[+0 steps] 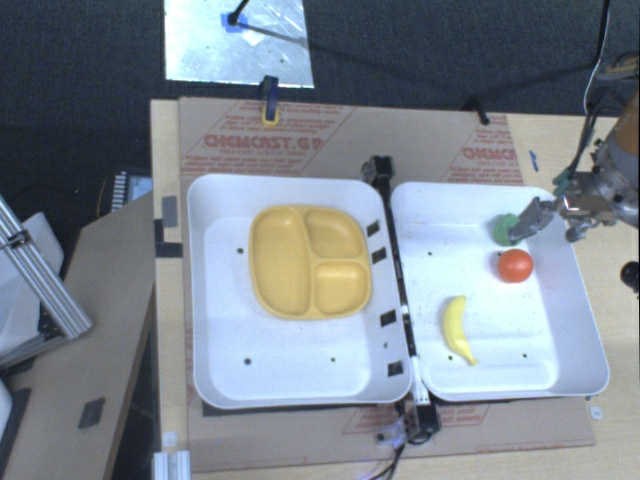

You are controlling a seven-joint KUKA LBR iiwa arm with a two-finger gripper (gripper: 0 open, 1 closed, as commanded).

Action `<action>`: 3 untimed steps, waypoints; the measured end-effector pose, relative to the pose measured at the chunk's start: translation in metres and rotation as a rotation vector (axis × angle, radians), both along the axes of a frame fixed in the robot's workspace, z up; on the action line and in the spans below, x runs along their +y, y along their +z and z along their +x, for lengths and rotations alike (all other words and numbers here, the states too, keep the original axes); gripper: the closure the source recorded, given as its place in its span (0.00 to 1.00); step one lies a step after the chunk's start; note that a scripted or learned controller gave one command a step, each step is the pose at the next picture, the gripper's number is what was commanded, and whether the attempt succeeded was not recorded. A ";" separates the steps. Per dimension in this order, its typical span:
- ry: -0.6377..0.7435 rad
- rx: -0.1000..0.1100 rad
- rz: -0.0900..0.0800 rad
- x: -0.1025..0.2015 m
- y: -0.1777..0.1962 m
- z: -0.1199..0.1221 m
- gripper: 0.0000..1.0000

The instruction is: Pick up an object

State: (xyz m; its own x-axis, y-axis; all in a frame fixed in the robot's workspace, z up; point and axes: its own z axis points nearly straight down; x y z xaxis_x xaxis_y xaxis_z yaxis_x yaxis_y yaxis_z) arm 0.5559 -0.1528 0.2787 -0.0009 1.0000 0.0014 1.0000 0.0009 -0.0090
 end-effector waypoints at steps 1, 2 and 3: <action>0.002 -0.011 -0.002 0.000 0.006 0.002 0.00; 0.000 -0.006 -0.001 0.006 -0.053 -0.004 0.00; 0.000 -0.007 -0.001 0.007 -0.101 -0.011 0.00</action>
State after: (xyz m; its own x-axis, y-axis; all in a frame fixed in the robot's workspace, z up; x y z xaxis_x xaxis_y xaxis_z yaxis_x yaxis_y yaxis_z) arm 0.5452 -0.1455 0.1777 -0.0009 1.0000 0.0008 1.0000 0.0009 -0.0023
